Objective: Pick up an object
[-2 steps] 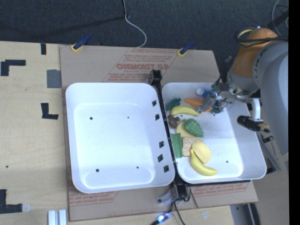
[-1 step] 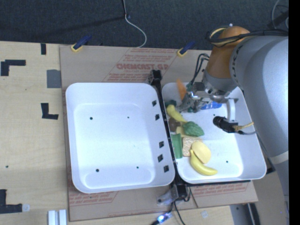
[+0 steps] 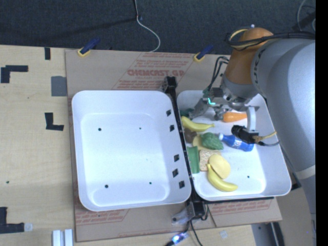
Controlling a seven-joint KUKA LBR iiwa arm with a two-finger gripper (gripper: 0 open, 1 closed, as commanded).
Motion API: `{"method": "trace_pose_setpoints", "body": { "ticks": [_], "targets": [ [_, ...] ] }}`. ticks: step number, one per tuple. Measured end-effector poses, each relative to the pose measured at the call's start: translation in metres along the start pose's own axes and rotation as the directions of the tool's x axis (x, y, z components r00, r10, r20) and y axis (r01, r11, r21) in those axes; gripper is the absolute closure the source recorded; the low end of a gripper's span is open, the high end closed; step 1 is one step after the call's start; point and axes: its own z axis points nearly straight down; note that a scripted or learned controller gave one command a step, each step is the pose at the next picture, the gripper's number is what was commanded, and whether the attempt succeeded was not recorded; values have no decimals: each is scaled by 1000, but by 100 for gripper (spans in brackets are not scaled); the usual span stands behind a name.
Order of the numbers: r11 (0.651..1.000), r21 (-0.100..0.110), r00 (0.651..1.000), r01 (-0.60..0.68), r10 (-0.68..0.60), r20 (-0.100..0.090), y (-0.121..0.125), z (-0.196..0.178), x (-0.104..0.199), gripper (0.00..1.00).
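Grey arm (image 3: 292, 96) looms closest, reaching over right bin (image 3: 277, 188) | claw (image 3: 218, 102) low above banana (image 3: 196, 124), carrot (image 3: 234, 117) and blue tube (image 3: 240, 143) | grip state: cannot tell | nothing visibly lifted; pick not yet done | left bin (image 3: 123, 152) alongside

Bins (image 3: 123, 99) were white. Bananas (image 3: 221, 181) yellow, carrot (image 3: 234, 117) orange, bottle (image 3: 237, 142) blue; green item (image 3: 211, 142), possibly leafy. Arm (image 3: 287, 86) grey, orange band (image 3: 246, 55).
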Motion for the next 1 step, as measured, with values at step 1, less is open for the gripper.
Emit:
{"method": "trace_pose_setpoints", "body": {
  "ticks": [1],
  "targets": [
    [1000, 0, 1000, 1, -1, 0, 11, 19, 16, 0]
  ]
}}
